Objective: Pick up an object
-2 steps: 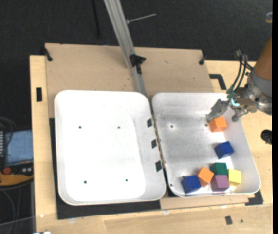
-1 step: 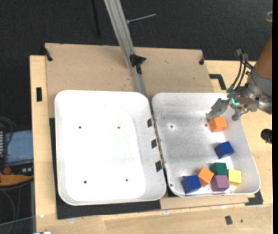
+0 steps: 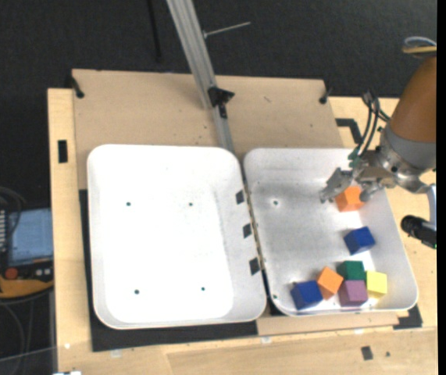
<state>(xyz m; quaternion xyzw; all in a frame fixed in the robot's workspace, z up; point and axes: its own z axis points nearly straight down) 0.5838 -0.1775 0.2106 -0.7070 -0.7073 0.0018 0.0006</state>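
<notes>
Nearest the camera, along the front wall of the right-hand shallow white bin (image 3: 285, 233), a cluster of small foam cubes sits close together — a dark blue cube (image 3: 307, 294), an orange cube (image 3: 330, 280), a purple cube (image 3: 353, 292), a green cube (image 3: 354, 270) and a yellow cube (image 3: 376, 282). A little farther back a second blue cube (image 3: 359, 240) lies apart from them. Beyond it the two-finger gripper (image 3: 351, 190) hangs over another orange cube (image 3: 349, 199), its metal fingers spread to either side of the block; whether they grip it I cannot tell. The left-hand white bin (image 3: 168, 233) lies beside the first.
</notes>
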